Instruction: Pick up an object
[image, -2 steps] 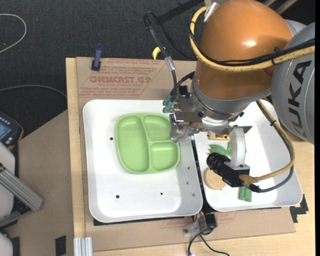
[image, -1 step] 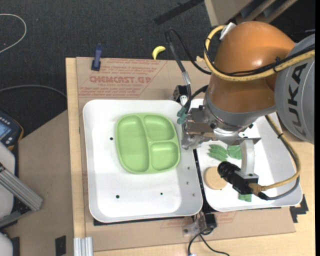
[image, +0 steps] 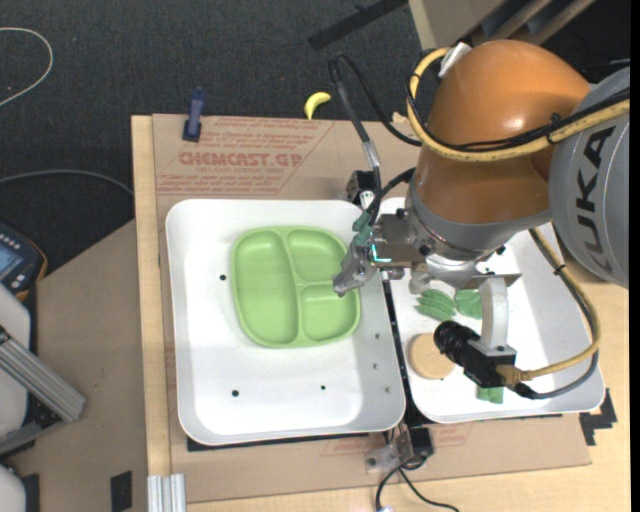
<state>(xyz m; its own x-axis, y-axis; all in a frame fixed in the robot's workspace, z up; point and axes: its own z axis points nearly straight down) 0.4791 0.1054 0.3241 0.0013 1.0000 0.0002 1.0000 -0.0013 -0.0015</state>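
Gripper hovered at pale green divided plastic plate's right rim | finger state indiscernible | advice: straddle rim squarely before closing

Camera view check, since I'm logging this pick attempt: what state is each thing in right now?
Green tray: flat in the left bin, nothing in its compartments.
Green pieces: loose in the right bin, under the arm.
Tan disc: flat in the right bin, partly covered.
Gripper: over the green tray's right edge, grip unclear.
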